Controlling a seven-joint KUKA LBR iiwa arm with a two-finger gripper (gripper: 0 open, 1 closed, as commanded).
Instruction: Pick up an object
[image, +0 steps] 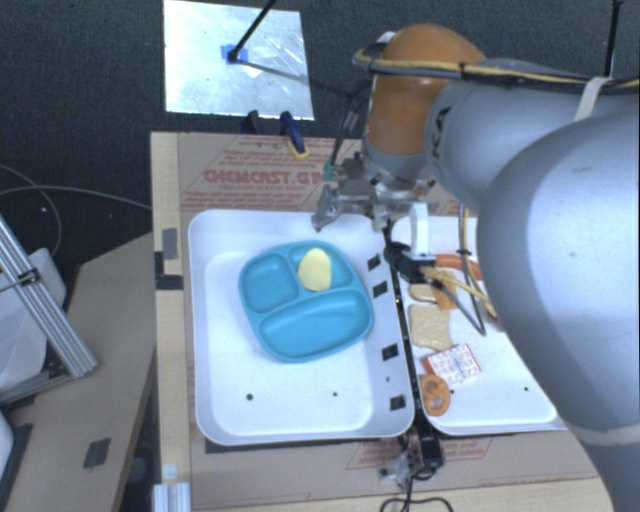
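One thing matters for the next move here: the gripper (330, 212) sits up by the far rim of the left bin (225, 400), and the closest thing to grab, a yellow lemon-looking piece (315, 269), lies just toward the camera from it and a hair to the left. So from the tool, the target is basically straight down and slightly nearer in frame, not off to the side.

That lemon sits in the upper right compartment of a blue divided plate (305, 325), which lies at a tilt in the middle of the left bin. It looks roundish and a bit taller than wide, long axis running roughly up-down in the frame, so my guess is a pinch across its short width would work best.

Gripper state: I honestly can't tell. It's a dark, blurry cluster under the orange band, and whether it's spread or closed isn't readable. Nothing visible in its grasp as far as I can see, but I wouldn't bet on it.

Other candidates sit in the right bin (520, 405): a cracker-like square (431, 326), a red patterned packet (453, 364), an orange ring (436, 394), plus some bits tucked near the arm. Those are further from the tool, toward the camera and to the right, with the bin divider between. The lemon is the nearer shot.
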